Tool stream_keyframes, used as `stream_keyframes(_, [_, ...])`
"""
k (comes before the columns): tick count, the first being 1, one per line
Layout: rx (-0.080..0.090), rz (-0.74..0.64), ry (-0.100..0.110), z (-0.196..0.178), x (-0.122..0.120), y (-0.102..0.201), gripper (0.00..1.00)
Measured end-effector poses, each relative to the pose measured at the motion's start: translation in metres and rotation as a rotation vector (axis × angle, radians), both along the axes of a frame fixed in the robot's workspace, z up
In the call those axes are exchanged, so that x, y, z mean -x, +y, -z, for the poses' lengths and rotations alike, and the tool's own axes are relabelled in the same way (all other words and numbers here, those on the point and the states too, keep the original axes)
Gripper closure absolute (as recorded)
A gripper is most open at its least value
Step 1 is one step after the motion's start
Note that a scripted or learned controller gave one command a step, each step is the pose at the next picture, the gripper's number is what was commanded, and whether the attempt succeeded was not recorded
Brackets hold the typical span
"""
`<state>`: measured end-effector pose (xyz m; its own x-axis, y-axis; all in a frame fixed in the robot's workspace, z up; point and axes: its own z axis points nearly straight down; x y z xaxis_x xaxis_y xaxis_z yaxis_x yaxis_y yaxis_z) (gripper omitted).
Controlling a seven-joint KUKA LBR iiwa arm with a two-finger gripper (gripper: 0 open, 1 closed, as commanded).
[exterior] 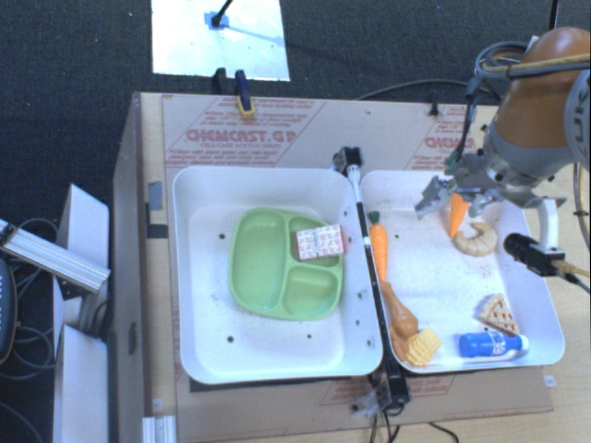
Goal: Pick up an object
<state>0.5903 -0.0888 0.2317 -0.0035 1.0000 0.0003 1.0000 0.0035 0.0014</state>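
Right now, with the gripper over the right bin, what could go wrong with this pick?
1. The gripper seems to have the small orange piece only by its top end; it may slip.
2. The croissant lies right beside it and could get nudged.
3. The piece hangs near the right bin far wall; a swing might bump it.

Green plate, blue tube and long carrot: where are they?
Green plate [263, 266]: camera view, on its big left compartment.
Blue tube [491, 344]: camera view, on the middle of its body.
Long carrot [378, 250]: camera view, on its orange middle.
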Motion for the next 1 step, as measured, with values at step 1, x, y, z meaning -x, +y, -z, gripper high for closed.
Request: stream_keyframes(1, [0.000,-0.002,-0.002,-0.0108,-0.0009,0.0003,1.00])
